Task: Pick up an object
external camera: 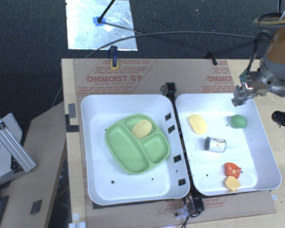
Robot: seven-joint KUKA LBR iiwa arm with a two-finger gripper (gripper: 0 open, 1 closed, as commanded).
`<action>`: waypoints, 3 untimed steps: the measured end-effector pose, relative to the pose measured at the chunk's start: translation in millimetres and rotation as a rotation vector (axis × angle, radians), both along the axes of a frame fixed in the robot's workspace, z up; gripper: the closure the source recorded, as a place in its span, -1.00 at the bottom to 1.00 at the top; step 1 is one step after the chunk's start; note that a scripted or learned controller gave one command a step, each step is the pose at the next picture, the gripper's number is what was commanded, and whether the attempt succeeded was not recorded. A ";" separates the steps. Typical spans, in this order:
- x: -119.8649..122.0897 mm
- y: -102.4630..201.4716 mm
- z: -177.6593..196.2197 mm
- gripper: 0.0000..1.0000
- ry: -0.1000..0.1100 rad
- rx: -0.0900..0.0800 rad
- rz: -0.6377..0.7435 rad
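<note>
The right bin (262, 144) holds a pale yellow oval piece (197, 123), a green ball (238, 121), a small grey and white can (215, 144) lying on its side, a red piece with a star (232, 169) and a small orange piece (232, 183). My gripper (241, 96) hangs over the bin's far right corner, just above and slightly right of the green ball, apart from it. Nothing shows between its tips. In the left bin (94, 150) a green divided plate (136, 143) carries a yellow oval piece (142, 129).
Both bins sit on a cardboard sheet (132, 76) on the bench. A black hinge strip (177, 138) runs between the bins. A metal plate (99, 24) lies on the dark floor at the back. A metal rail (10, 144) stands at the far left.
</note>
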State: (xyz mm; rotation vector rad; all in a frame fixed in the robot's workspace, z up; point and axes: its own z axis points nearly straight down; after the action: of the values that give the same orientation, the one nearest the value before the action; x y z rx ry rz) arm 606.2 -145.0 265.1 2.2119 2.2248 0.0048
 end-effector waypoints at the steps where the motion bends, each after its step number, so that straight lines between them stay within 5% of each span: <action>1: -4.2 44.9 -6.4 1.00 0.004 0.002 0.003; 3: -4.4 154.0 -31.1 1.00 0.005 0.002 0.003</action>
State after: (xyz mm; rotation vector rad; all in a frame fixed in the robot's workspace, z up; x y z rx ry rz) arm 601.9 9.0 234.0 2.2124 2.2311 0.0016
